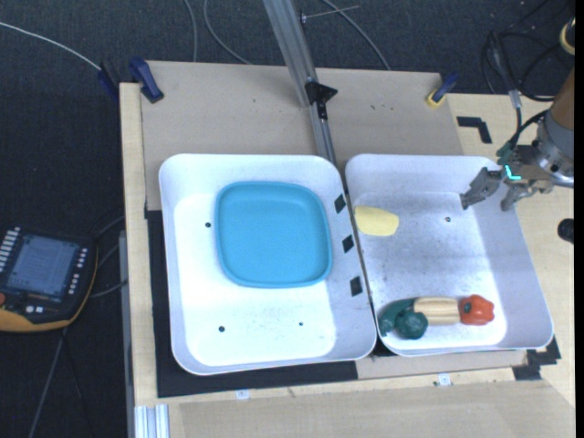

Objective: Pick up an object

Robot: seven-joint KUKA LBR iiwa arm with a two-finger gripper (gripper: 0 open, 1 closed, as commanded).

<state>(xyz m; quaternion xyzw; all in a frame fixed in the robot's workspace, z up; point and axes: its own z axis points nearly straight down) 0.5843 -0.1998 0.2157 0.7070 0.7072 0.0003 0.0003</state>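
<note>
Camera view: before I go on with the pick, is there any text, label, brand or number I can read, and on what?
No text can be read.
Teach pendant on the floor at left: its screen shows marks, too small and blurred to read.
Left bin, right bin, blue plate, yellow object, tool: no lettering visible.

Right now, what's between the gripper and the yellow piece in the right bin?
Nothing; the camera view shows bare bin floor between the gripper and the yellow piece.
</note>
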